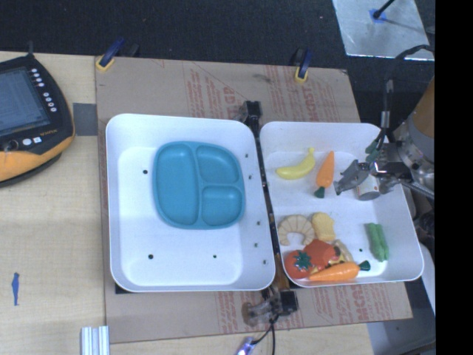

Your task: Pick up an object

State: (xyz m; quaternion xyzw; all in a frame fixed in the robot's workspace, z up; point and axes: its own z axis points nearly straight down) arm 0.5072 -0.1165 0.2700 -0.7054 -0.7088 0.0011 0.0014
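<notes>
The right bin holds toy food: a yellow banana, a small carrot, a green pickle, a croissant, a pale potato-like piece, and at the front a red piece with a larger carrot lying against it. My gripper hangs over the right bin's right half, just right of the small carrot. Its dark fingers point left and stand apart, with nothing between them.
The left bin holds a blue divided plate. A teach pendant lies on the bench at far left. Clamps hold the cardboard sheet under the bins. The arm's wrist enters over the right bin's right rim.
</notes>
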